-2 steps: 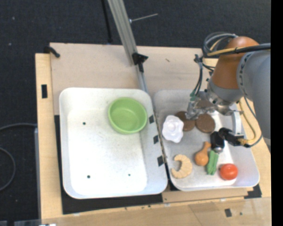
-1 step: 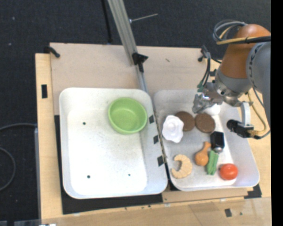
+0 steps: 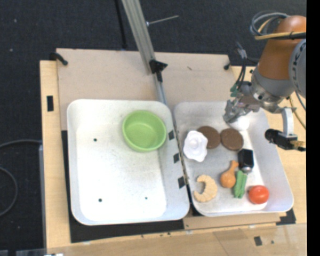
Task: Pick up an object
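Camera view shows the hand [image 3: 236, 112] low over the far part of the right bin [image 3: 274, 159]; if it is open or closed I cannot tell. Near it lie two brown discs [image 3: 220, 138], then a white object [image 3: 195, 145], perhaps crumpled. A green bowl [image 3: 144, 130] sits in the left bin [image 3: 96, 185].

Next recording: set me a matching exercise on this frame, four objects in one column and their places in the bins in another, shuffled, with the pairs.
Objects:
1. green bowl
2. red ball
3. white crumpled object
4. gripper

Places:
A. near-right corner of the right bin
B. over the far end of the right bin
C. far part of the left bin
D. right bin, close to the divide between the bins

Pairs: 1-C, 2-A, 3-D, 4-B
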